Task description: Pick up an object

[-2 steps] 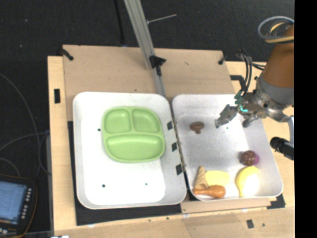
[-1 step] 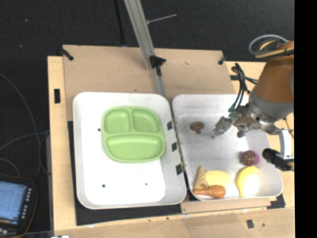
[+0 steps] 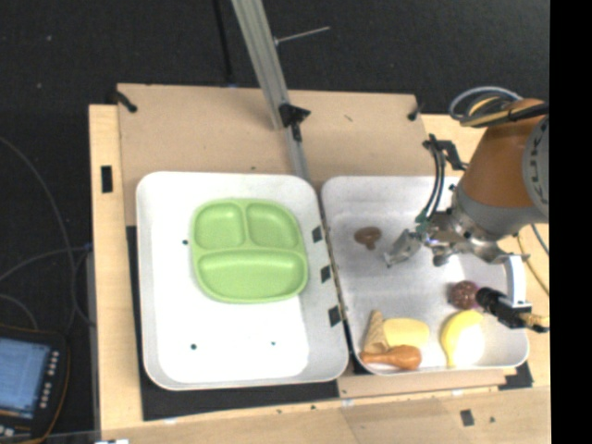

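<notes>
I see no readable writing. My hand hovers center-right over the right bin, grip state unclear; small brown object just left.

Tan wooden bench on dark carpeted floor, metal pole slanting up from bench, handheld screen at lower left, cables nearby.

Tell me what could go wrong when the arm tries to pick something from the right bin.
1. The hand hangs over bare floor between the brown piece and the food further off, so closing here would likely catch nothing.
2. The cone, orange piece and yellow pieces crowd the near edge of the right bin; a grasp there may push neighbours or hit the wall.
</notes>
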Motion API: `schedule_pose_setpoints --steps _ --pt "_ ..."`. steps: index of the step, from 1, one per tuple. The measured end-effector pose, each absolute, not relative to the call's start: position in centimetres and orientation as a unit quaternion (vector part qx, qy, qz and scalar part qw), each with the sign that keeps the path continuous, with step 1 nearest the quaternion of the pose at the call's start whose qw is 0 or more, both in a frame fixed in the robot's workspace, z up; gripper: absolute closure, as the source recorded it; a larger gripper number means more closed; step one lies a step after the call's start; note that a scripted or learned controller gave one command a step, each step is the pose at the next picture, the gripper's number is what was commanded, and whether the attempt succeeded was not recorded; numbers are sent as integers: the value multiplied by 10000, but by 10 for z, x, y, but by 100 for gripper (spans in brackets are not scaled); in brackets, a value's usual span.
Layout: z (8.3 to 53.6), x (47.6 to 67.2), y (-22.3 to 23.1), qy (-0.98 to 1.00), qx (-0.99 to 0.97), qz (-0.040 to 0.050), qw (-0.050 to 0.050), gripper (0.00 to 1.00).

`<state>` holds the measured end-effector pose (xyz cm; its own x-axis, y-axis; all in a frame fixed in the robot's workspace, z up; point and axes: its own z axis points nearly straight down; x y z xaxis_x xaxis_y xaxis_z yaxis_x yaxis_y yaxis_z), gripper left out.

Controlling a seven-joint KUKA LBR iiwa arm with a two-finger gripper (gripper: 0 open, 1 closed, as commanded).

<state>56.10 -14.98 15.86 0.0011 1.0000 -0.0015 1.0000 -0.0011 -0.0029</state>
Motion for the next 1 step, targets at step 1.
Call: schedule_pose_setpoints --steps 1 --pt "106 560 -151 -7068 -7074 17 11 0"
